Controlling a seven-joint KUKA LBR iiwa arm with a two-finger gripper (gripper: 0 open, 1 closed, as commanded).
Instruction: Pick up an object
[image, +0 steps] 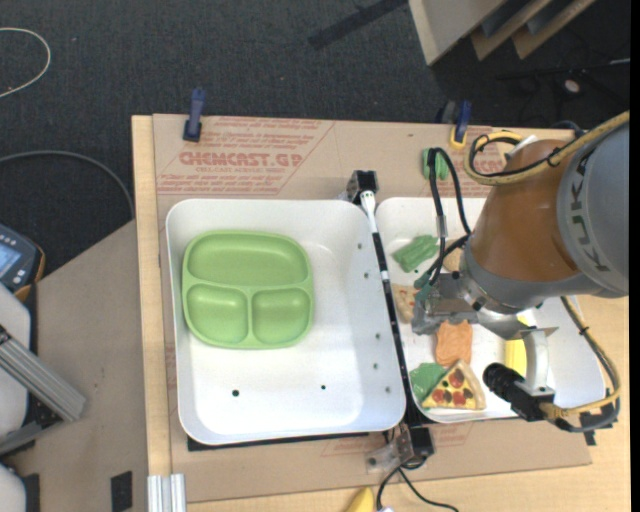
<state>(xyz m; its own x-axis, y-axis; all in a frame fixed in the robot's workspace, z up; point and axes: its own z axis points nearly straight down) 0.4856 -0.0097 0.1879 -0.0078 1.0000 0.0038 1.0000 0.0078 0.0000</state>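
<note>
Low over the right bin (395, 215), the gripper (432, 312) sits at the frame's centre right; whether it is open or closed cannot be told, and nothing shows between its tips. Brown cardboard (240, 150) covers the bench, with dark carpet (200, 50) beyond. At centre, the left bin (290, 400) holds a green divided plate (247, 290). The right bin holds a green piece (414, 251), an orange piece (453, 343), a pizza slice (455, 387) and a yellow piece (516, 353), partly hidden by the arm (540, 230).

A brown cardboard-covered tabletop (250, 160) stands on dark grey carpet (200, 50), with pale wooden furniture (500, 25) beyond.
</note>
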